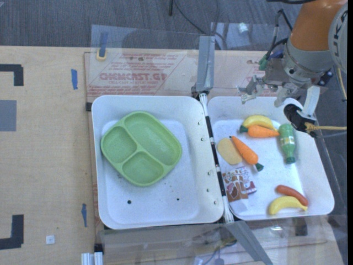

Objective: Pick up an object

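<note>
The right bin [314, 164] holds several toy foods. A yellow banana [258, 120] lies at its far side, touching a short orange carrot [263, 131]. Beside them is a green bottle [287, 142]. A longer carrot [245, 150] rests against a tan oval piece [228, 151]. A printed packet [240, 184] sits near the front, with a red sausage [291, 192] and a second banana [287, 205] at the front right. My gripper [263, 97] hangs over the bin's far rim, above the banana, open with nothing between its fingers.
A green divided plate [141, 148] lies in the left bin [110, 203]. A grey divider post [206, 65] stands behind the seam between the bins. Cables hang by the arm's wrist [309, 32].
</note>
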